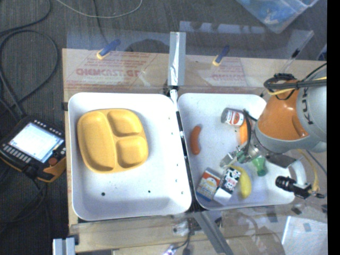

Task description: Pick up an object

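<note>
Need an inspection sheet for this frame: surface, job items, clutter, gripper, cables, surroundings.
Surface: two white bins side by side, left bin and right bin, on a bench.
Job's things: in the right bin, a hot dog, a can, a yellow banana, a cow-patterned carton, a small box, a green item.
Clutter: yellow compartment tray in the left bin.
Gripper: gripper low over the right bin, above the carton; finger state unclear.
Cables: loops on the floor at upper left; cables at the arm, right.
Surroundings: teach pendant on the floor left; clear plastic tub at top right.
</note>
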Action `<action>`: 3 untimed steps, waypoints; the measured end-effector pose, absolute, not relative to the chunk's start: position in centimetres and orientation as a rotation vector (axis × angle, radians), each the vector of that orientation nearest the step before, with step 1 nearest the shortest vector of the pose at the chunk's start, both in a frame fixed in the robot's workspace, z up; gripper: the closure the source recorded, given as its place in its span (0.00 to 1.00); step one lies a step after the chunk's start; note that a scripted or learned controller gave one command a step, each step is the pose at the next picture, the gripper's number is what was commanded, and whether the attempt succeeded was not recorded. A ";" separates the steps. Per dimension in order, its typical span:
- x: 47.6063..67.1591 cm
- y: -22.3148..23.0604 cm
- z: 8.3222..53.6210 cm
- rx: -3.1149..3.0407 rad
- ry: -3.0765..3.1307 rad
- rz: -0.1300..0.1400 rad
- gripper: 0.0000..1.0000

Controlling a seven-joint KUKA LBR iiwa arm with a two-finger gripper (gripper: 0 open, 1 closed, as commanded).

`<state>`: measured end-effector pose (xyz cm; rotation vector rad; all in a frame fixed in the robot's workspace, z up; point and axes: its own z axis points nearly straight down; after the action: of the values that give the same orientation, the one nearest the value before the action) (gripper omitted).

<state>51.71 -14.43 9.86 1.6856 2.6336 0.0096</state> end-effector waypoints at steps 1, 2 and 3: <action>56.0 -15.6 10.9 2.054 2.379 -0.005 1.00; 56.0 -15.7 10.9 2.054 2.378 -0.006 0.00; 56.0 -15.6 11.6 2.054 2.381 -0.010 1.00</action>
<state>56.00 -15.63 11.62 2.0537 2.3812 -0.0099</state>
